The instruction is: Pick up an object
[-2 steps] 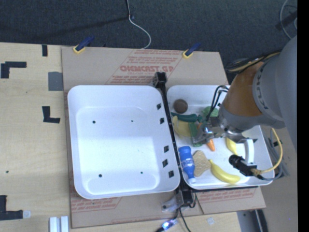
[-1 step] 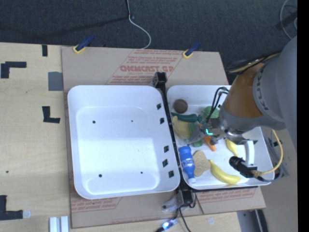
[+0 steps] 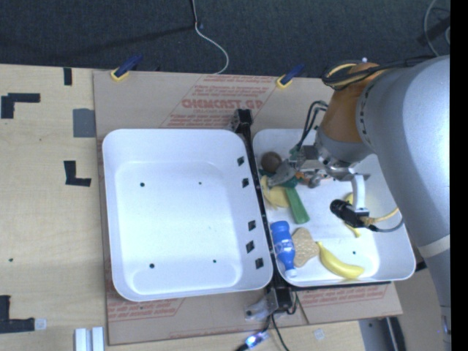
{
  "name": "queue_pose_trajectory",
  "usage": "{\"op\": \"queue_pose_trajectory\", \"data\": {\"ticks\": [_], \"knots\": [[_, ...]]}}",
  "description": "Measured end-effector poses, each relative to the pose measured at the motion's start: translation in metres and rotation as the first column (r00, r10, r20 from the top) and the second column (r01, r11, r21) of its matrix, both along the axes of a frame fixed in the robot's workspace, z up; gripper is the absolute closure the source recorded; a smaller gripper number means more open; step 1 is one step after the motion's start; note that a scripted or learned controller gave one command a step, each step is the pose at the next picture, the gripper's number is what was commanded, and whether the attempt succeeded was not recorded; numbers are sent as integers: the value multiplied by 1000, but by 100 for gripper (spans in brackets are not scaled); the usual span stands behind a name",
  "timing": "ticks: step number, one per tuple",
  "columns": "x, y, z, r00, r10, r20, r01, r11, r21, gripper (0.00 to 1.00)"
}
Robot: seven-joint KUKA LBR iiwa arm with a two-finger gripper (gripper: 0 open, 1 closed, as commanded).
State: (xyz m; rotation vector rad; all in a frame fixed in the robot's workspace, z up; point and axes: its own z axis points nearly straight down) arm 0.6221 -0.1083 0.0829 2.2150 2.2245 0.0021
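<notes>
My gripper (image 3: 295, 170) is low over the upper left part of the right bin (image 3: 391, 263). It hangs right over the top end of a green stick-shaped object (image 3: 298, 204) and next to a brown ball (image 3: 270, 161). A pale yellow piece (image 3: 273, 197) lies just left of the green object. Nearer the front lie a blue bottle (image 3: 281, 244), a tan lumpy object (image 3: 306, 246) and a yellow banana (image 3: 340, 263). Nothing is seen lifted off the bin floor.
The left bin (image 3: 117, 196) stands beside the right one, with a black divider clip strip (image 3: 248, 189) between them. Both rest on a cardboard sheet (image 3: 212, 101) on the wooden bench. The grey arm (image 3: 409, 137) covers the right bin's far right side.
</notes>
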Motion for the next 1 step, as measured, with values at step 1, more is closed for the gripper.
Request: {"op": "queue_pose_trajectory", "data": {"ticks": [1], "knots": [[42,7,-1,1000,-3,-31,3,1000,2,0]]}}
